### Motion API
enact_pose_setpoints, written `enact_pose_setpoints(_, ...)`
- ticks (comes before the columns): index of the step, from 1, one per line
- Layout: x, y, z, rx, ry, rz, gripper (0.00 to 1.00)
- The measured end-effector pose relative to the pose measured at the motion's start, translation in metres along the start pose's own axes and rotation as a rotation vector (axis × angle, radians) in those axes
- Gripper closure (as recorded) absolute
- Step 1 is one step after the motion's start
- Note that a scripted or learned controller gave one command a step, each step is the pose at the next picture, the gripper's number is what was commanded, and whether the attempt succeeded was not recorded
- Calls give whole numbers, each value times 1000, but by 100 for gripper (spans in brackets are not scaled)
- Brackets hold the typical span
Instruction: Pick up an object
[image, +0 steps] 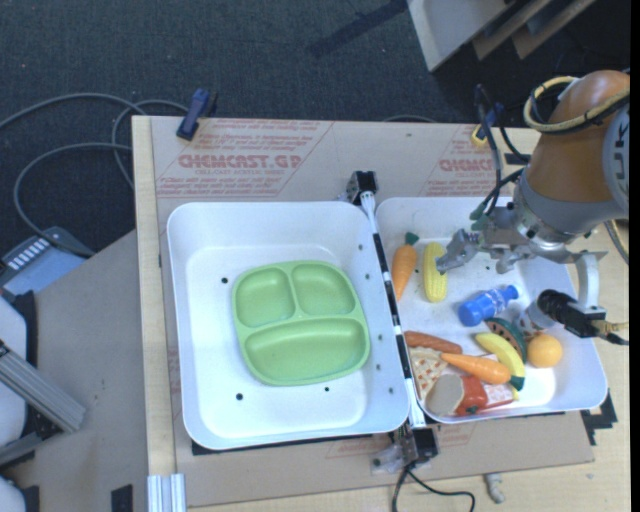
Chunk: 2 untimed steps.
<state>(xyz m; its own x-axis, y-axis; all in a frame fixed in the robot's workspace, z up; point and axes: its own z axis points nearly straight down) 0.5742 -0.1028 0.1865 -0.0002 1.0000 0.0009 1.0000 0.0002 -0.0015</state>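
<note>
My gripper hangs over the back of the right bin, its two grey fingers spread open with nothing between them. Just left of it and lower lie a yellow corn cob and an orange carrot. A blue bottle lies slightly in front of the gripper. Toward the bin's front sit a banana, an orange fruit, a second carrot, a pizza slice and a red-and-brown piece.
The left bin holds a green divided plate. A black clamp sits at the back where the bins meet. The arm's orange band and cables rise at the right. A black part sticks out over the bin's right side.
</note>
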Motion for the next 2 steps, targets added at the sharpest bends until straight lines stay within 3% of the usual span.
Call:
enact_pose_setpoints(1,4,28,93,1,0,0,0)
enact_pose_setpoints(2,4,29,82,-2,0,0,100)
